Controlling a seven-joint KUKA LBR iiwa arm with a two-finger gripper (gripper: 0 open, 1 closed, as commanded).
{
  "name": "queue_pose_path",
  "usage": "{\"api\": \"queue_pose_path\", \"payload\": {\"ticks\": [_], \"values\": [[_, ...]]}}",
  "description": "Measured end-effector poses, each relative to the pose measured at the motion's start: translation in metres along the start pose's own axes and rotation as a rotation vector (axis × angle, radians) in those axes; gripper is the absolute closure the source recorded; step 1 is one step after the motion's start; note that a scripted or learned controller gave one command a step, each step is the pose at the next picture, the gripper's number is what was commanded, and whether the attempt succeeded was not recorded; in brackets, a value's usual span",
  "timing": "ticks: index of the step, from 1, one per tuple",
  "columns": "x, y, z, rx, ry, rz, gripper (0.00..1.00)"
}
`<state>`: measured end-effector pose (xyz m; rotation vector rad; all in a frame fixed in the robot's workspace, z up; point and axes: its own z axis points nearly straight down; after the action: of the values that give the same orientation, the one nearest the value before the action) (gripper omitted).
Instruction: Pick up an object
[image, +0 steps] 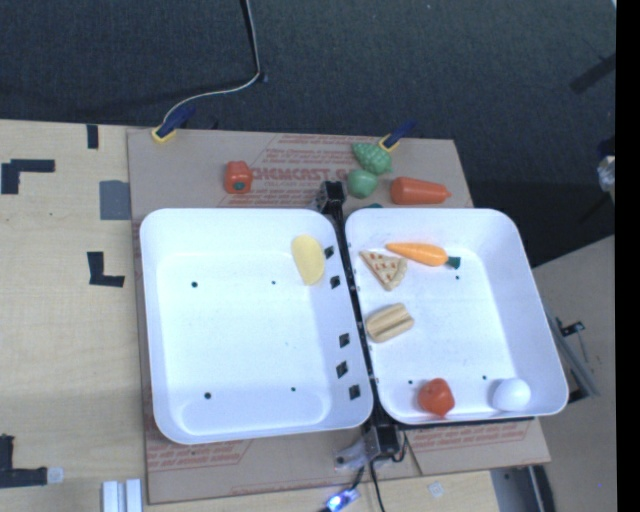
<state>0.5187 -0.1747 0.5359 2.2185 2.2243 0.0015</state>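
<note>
white plastic bins sit side by side; in the left bin (170, 300) we see one yellow piece (309, 259) by the shared wall. in the right bin (500, 300) lie a carrot (417, 253), a tan wedge (383, 268), a bread roll (388, 323), a red tomato (435, 397) and a white ball (511, 394). we cannot tell the pincer's state.

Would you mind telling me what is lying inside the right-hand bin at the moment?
The right bin holds a carrot, a pizza slice, a bread roll, a tomato and a white ball. Nothing covers them; their undersides are hidden.
</note>
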Motion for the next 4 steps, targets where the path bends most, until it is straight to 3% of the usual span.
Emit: {"api": "queue_pose_path", "payload": {"ticks": [1,2,3,4], "values": [[0.03,-0.036,0.0,0.0,0.0,0.0,1.0],[0.029,-0.035,0.001,0.001,-0.002,0.002,0.0],[0.088,-0.034,0.001,0.001,0.0,-0.004,0.0],[0.155,-0.035,0.069,0.009,0.001,-0.005,0.0]]}}
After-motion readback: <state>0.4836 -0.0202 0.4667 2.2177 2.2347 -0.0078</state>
